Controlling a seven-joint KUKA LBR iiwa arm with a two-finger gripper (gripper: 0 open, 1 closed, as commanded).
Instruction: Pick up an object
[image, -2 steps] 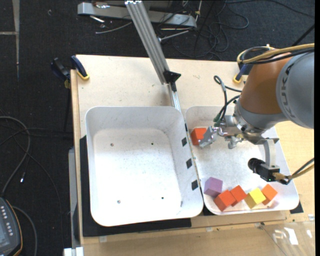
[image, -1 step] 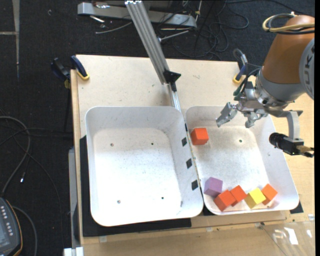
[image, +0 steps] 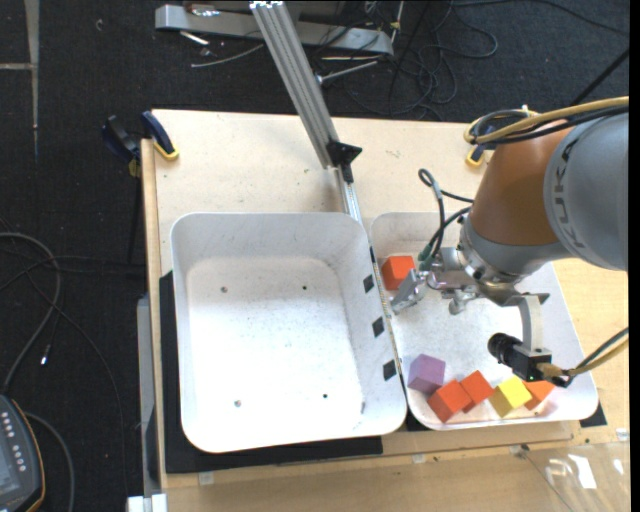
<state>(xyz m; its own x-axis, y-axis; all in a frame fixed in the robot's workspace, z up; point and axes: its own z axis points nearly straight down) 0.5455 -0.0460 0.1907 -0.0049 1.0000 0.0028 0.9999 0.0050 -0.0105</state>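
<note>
Fingers of the gripper (image: 432, 290) are hard to read from this slanted look down: metal parts jut out under the wrist, and whether they are spread or closed I cannot tell; nothing shows between them. They hang low over the right bin (image: 575, 345), near its inner wall. Just beside them, toward the far-left, sits an orange block (image: 398, 270), close to the bin's back corner and, as far as the view shows, not gripped. Nearer the camera from the fingers lies a purple block (image: 427, 373); beyond it along the front rim are a red-orange block (image: 452, 398), another orange block (image: 477, 386) and a yellow block (image: 511, 395), huddled together (probably because the bin floor curves up there and catches loose pieces). The left bin (image: 200, 240) lies across the dividing rims from the fingers.

The arm (image: 545, 195) comes in from the right, its orange band tipped downward and the wrist bent toward the bins' shared edge, cables looping over it. My judgement: the orange block by the fingers is the likeliest target, though its place near the wall leaves little room for a clean closing.
</note>
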